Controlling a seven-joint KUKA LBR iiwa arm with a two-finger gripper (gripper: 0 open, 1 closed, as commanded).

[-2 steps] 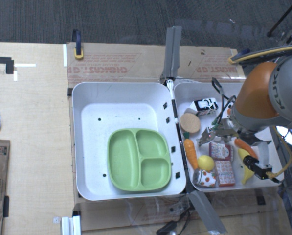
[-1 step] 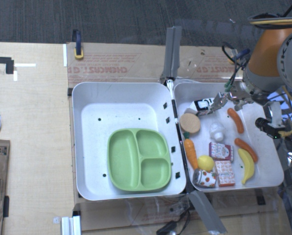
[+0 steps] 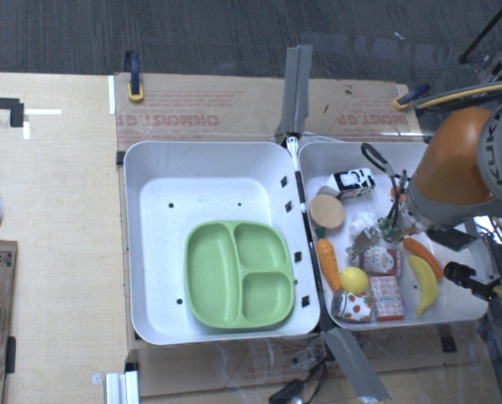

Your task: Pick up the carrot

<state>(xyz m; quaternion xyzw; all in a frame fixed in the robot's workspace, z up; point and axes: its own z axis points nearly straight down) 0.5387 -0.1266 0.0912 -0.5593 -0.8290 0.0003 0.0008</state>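
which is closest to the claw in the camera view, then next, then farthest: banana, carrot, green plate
1. Banana: right bin, just below and to the right of the claw.
2. Carrot: right bin, by its left wall.
3. Green plate: left bin, across the divider.

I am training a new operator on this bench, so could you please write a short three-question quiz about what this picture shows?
1. True or false: the green divided plate lies in the same bin as the carrot.
2. Which thing lies just right of the carrot's lower end? A) the lemon B) the banana C) the toy car
3. Fill in: the gripper hangs over the ____ bin.

Key
1. False. The plate is in the left bin; the carrot lies at the right bin's left wall.
2. A.
3. Right. It sits right of the carrot, over the clutter mid-bin.
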